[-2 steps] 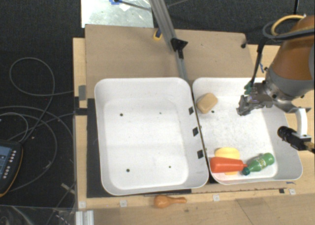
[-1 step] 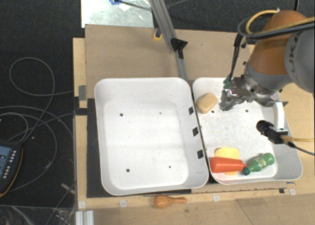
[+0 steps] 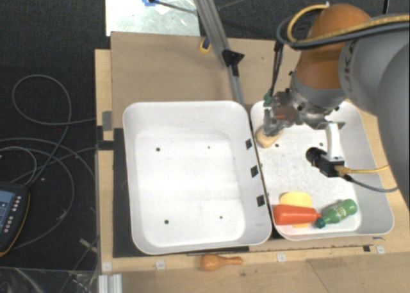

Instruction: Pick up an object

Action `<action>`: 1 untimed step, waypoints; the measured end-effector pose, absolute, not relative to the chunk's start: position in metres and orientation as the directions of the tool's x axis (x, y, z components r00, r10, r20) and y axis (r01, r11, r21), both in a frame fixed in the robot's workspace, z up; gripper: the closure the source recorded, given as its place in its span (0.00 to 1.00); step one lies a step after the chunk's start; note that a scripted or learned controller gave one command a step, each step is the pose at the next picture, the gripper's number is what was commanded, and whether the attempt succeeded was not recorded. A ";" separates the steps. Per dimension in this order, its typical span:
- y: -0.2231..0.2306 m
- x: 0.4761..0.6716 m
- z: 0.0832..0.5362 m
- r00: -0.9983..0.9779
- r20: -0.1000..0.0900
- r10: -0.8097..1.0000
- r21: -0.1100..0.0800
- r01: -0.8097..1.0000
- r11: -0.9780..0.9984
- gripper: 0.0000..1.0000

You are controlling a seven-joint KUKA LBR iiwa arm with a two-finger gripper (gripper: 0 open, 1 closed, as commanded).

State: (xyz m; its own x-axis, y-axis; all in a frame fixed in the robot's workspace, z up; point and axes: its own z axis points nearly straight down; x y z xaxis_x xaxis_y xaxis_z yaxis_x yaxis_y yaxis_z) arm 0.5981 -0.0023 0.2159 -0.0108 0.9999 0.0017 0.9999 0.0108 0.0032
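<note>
A cardboard-brown bench (image 3: 173, 67) carries 2 shallow white bins with rounded corners, set side by side and touching along a seam marked by small black clips. The left bin (image 3: 147, 221), smooth plastic with a few dark dots on its floor, lies to the left of the right bin (image 3: 378, 215), whose floor looks faintly speckled. Over the right bin's far end hangs the grey arm (image 3: 378, 67), its orange band (image 3: 327, 48) rounded and glossy, with a yellow-sheathed cable looped above it. The gripper (image 3: 274, 125) sits low at the right bin's far-left corner, directly over a tan, rounded object (image 3: 266, 138) lying on the bin floor against the left wall; whether the gripper is spread or closed cannot be made out. At the right bin's near end, 3 items cluster together: a yellow rounded piece (image 3: 296, 199), an orange carrot-shaped piece (image 3: 293, 215) touching it, and a green bottle-shaped piece (image 3: 336, 213) lying on its side. A tan pear-shaped toy (image 3: 220, 261) rests on the bench just outside the left bin's near edge.
</note>
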 end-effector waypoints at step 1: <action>0.049 0.617 0.213 -0.011 0.002 1.000 0.003 1.000 0.011 1.00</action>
State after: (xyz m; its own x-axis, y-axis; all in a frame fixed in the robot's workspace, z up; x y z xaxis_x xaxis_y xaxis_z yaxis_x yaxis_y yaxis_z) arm 0.6174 0.0488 0.2126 -0.0107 0.9999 0.0023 0.9999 0.0107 0.0031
